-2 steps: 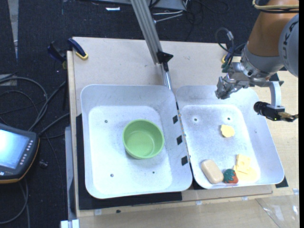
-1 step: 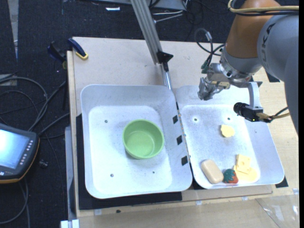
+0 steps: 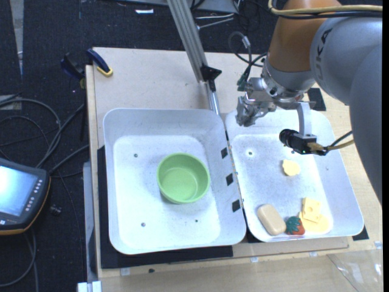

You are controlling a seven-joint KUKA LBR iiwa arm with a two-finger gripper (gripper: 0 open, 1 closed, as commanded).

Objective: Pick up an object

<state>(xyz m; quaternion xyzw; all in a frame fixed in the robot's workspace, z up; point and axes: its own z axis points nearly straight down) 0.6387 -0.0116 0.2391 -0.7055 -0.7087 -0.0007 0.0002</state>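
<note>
Camera view: end effector (image 3: 246, 115) hovers, grip state unclear; tan bread roll (image 3: 271, 218) looks light, soft — pinch across its narrow middle.

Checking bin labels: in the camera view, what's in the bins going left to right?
Green bowl in the left bin → beige bread roll → small yellow piece → yellow cheese slice, all three in the right bin.

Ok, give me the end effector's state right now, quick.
End effector: above the back left corner of the right bin, nothing seen in it; open or shut cannot be told.
</note>
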